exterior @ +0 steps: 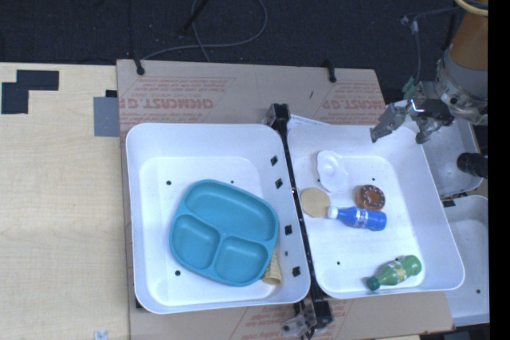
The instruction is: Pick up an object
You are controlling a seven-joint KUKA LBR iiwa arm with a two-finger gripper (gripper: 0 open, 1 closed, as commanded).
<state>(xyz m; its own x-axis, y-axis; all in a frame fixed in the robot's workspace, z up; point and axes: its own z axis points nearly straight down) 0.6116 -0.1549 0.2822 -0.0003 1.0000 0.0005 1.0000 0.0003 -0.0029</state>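
Blue plastic is catching the eye first: a small blue bottle [362,218] with a white cap is lying on its side near the middle of the right bin [446,251], and it looks like one fair candidate for the pick. Its cap end is touching or nearly touching a tan round disc [314,202]. Just above the bottle a brown doughnut-like piece [370,197] is sitting, and above the disc a white, pale object [331,169] is resting, hard to make out against the bin floor. Well apart from this cluster, a green bottle [395,271] is lying tilted near the bin's front right corner.

In the left bin [147,171] a blue divided tray [223,232] is taking up most of the floor, with a tan cone-shaped thing [272,271] peeking out at its lower right edge, beside the wall between the bins.

The gripper [405,123] is hanging above the far right corner of the right bin, with its two fingers spread apart and nothing between them. It is standing well apart from every object.

Judging by this, the task is barely under way: nothing is being lifted or touched, and the approach, descent, closing and lift are all remaining.
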